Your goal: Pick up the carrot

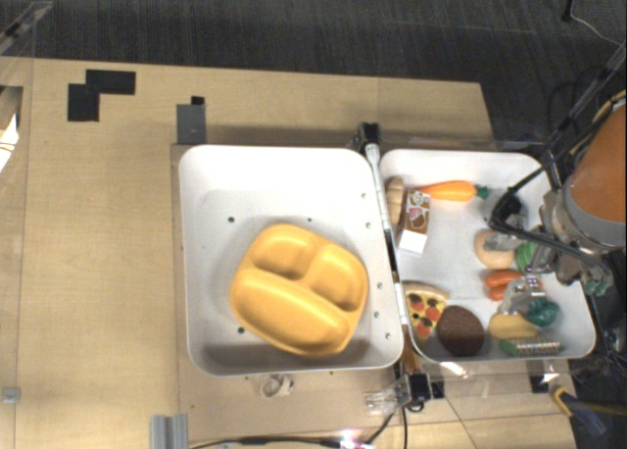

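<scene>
One carrot (448,190) to fetch. Lies flat in the upper part of the right bin (446,253), upper right of the frame, orange body pointing left, green tuft at its right end. Looks like a toy: probably light, stiff and smooth, so liable to slip or roll under a poor pinch. Best taken across the thick middle of the orange body, closing across its narrow width, not at the taper or the tuft. Touches or nearly touches a small printed carton (416,212) at its lower left; some clear floor below it.

Lower in the same bin, a beige lump (493,246), an orange-red piece (500,282), a pizza slice (423,302) and a brown ball (460,329).

End effector (532,275) low over the lower right items, well apart from the carrot; cannot tell how far open, nor whether anything is held.

Further left, a big yellow loaf (299,288) in the left bin (201,241), on the wooden surface (98,290).
</scene>
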{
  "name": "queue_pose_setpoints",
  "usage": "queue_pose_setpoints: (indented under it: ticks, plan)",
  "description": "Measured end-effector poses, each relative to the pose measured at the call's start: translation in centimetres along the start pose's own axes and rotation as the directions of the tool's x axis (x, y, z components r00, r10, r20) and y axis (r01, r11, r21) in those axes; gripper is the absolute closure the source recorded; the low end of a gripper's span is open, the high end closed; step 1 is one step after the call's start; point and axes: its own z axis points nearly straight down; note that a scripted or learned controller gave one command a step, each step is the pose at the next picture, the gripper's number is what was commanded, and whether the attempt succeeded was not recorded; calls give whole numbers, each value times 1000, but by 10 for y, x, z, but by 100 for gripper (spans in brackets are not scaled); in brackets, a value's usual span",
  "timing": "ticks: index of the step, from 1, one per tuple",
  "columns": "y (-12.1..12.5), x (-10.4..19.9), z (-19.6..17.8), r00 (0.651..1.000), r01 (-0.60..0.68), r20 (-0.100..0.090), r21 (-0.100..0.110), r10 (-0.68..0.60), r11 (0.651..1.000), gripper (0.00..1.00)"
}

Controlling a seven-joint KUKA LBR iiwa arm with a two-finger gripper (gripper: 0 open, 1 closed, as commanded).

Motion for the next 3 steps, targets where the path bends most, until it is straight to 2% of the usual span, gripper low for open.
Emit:
queue_pose_setpoints:
  ticks: [1, 2, 3]
  plan:
    - [-10, -34, 107, 999, -34, 13, 3, 34, 999, 0]
    - [-18, -15, 107, 987, -158, 13, 0, 158, 987, 0]
    - [-27, -117, 71, 988, -155, 8, 0, 155, 988, 0]
